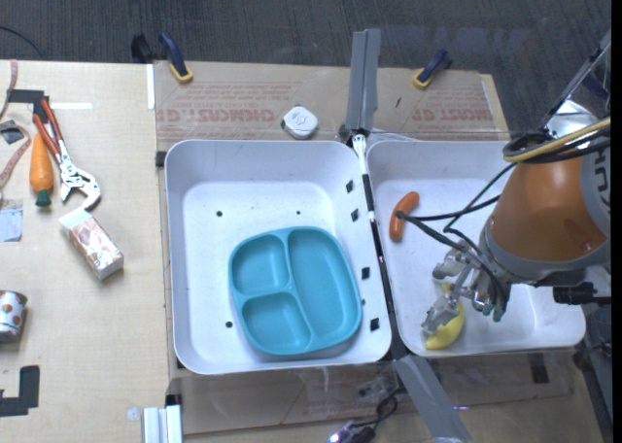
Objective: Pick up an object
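End effector point(465, 288) hung low in the right bin point(554, 332), at its near side, reaching in from the right under the orange-banded arm point(549, 213). Whether it was open or closed could not be told, since metal parts and cables crowded the tip.

Just beside and below it lay a yellow fruit-shaped object, likely a banana point(444, 330), close to the bin's near wall. It seemed to touch the tip or sit right under it, but nothing showed the banana actually gripped. An orange sausage-like piece point(402, 215) lay farther off, toward the far left of the same bin, apart from the tip.

The left bin point(185, 237) held a teal divided tray point(292, 289). On the bench point(87, 354) to the left lay pliers point(63, 164), a carrot point(39, 169) and a small box point(92, 245), well apart from the work.

The main risk, as I judged it, was a glancing grip. The banana was curved and smooth and sat near the wall, so a closing tip could squeeze it out sideways or pin it against the rim. A descent set slightly off could also push it along the floor instead of catching it. The cables looped near the wrist could snag if the arm lifted sharply.
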`<state>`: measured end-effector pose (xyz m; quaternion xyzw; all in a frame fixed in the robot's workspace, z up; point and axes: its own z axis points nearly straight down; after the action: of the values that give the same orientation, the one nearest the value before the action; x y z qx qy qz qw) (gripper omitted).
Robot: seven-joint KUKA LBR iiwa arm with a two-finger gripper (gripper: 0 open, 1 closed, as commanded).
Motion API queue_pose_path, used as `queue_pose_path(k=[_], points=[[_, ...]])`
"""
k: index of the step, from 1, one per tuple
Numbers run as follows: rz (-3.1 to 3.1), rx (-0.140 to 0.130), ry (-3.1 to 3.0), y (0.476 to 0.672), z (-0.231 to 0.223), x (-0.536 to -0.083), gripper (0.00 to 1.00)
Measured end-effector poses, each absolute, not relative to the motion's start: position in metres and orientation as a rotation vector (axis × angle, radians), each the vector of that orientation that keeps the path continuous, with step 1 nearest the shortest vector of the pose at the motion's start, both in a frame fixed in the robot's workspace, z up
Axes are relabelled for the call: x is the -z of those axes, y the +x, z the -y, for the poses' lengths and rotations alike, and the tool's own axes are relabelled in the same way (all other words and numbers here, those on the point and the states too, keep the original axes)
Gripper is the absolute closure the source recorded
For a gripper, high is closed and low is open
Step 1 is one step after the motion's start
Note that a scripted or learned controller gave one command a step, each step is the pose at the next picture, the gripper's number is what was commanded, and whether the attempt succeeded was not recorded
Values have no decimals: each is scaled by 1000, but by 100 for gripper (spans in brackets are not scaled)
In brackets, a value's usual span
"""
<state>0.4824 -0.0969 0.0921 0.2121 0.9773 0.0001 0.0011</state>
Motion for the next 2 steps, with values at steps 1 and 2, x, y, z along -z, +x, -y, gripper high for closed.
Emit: queue_pose_path(k=[1, 2], points=[[-2934, 1, 1111, 511, 192, -140, 0], [-2960, -1, 1044, 649, 107, -93, 0]])
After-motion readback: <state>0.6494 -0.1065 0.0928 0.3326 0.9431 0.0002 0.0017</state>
